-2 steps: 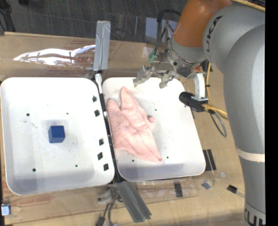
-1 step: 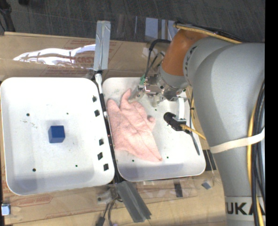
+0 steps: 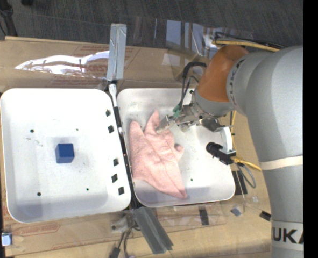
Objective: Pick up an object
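A crumpled pink cloth (image 3: 154, 157) lies in the left half of the right bin (image 3: 212, 190). A small blue cube (image 3: 65, 152) rests in the left bin (image 3: 19, 198), left of its middle. My gripper (image 3: 167, 123) reaches in from the right and sits at the cloth's upper edge. Its metal tip touches or hovers just over the cloth's top fold. The wrist hides how its fingers stand. I see nothing lifted.
The grey arm with its orange band (image 3: 219, 79) covers the right bin's upper right. A black cable fitting (image 3: 218, 152) hangs over that bin's right side. Black clips (image 3: 115, 160) line the divide between bins. Cardboard (image 3: 56, 63) lies behind them.
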Available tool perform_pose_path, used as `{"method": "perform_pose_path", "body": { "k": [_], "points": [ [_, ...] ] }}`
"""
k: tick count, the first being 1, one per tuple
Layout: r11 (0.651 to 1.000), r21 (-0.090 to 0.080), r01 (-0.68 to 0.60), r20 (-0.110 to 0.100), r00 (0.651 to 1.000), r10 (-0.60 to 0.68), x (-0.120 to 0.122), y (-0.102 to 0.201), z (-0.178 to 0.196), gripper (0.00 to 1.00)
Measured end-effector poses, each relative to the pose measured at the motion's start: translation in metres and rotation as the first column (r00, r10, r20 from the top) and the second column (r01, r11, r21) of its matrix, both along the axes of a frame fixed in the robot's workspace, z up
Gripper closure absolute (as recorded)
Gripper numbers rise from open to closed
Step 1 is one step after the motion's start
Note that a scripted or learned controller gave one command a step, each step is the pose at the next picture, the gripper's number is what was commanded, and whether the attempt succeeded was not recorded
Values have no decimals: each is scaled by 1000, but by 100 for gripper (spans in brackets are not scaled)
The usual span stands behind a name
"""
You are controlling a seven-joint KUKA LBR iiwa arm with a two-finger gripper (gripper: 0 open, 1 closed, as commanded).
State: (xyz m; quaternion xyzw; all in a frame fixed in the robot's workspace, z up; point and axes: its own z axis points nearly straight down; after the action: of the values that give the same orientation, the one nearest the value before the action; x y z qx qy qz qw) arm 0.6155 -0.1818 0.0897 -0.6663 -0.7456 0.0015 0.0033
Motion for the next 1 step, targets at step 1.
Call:
{"method": "perform_pose_path", "body": {
  "k": [1],
  "points": [
    [998, -2, 70, 1, 998, -70, -3, 22, 24, 0]
  ]
}}
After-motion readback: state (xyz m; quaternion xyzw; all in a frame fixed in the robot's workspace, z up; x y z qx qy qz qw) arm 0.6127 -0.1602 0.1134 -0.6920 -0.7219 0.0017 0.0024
